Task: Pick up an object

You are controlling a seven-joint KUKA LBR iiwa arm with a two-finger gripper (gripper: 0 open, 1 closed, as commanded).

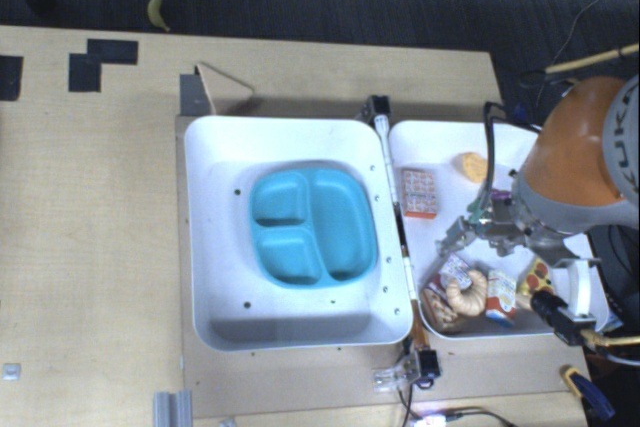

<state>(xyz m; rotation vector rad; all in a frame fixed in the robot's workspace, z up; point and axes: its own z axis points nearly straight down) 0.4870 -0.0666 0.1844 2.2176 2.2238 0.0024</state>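
Observation:
The right bin [440, 140] holds several small objects. A red-and-white patterned packet [419, 192] lies near its left wall, and a yellow lump [472, 165] sits behind it. At the bin's front lies a heap with a tan twisted pastry-like item [465, 291], a brown piece [440, 307] and some colourful wrappers [505, 295]. My gripper [478, 233] hangs low over the middle of this bin, just behind the heap and right of the packet. Nothing shows as held in it. The arm's orange band [575, 150] covers the bin's right part.
The left bin [215, 215] holds a blue three-compartment plate [312, 225]. A black-and-white bar [390, 185] runs along the seam between the bins. Cables and a connector [420, 367] lie at the bench's front edge. Black tape marks [100, 63] sit at the far left.

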